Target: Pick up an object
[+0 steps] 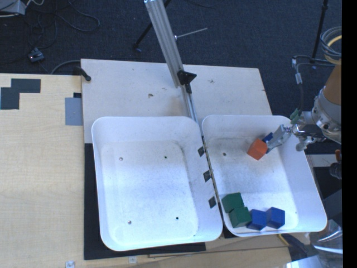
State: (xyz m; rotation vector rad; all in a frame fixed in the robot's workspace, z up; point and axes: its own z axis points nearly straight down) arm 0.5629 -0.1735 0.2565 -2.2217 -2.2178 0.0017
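Orange block (257,149) sits at the tip of the pincer (270,143), whose grip I cannot tell.

arm (334,102) cut off at right edge; gripper (277,139) fingers too small.

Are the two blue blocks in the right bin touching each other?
Touching. In the camera view, the two blue blocks sit side by side against the right bin's near wall, no gap visible between them.
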